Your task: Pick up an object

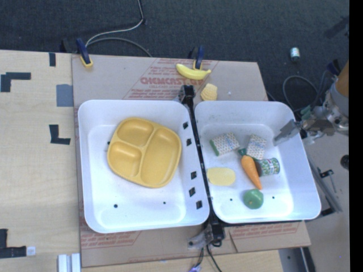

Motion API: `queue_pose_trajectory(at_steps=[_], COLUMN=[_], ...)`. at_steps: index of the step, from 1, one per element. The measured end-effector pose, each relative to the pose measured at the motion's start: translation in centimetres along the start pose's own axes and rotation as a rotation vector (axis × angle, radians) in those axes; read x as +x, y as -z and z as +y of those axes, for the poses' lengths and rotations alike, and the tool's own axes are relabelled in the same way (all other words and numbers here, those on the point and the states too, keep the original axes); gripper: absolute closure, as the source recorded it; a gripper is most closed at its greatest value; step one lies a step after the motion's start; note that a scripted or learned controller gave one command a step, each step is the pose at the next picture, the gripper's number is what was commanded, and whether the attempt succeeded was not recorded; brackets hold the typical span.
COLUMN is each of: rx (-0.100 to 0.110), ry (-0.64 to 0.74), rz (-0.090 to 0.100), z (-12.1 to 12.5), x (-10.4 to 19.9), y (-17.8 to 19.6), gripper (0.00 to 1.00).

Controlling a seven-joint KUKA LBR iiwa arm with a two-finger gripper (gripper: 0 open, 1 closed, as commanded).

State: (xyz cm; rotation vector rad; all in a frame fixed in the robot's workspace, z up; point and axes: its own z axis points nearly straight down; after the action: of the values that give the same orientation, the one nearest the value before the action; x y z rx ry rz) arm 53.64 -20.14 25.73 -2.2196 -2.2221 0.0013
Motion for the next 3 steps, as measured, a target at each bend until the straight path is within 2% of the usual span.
queue_pose_trajectory(at_steps=[1, 2, 3], rx=[0.003, -0.006, -0.008], ry=[0.001, -0.001, 0.000], rz=[0.002, -0.002, -0.002], z=[5.1, 0.3, 0.4], x=[7.2, 5.1, 5.1], y=[-13.7, -17.0, -16.0], gripper=[0.00, 0.00, 1.00])
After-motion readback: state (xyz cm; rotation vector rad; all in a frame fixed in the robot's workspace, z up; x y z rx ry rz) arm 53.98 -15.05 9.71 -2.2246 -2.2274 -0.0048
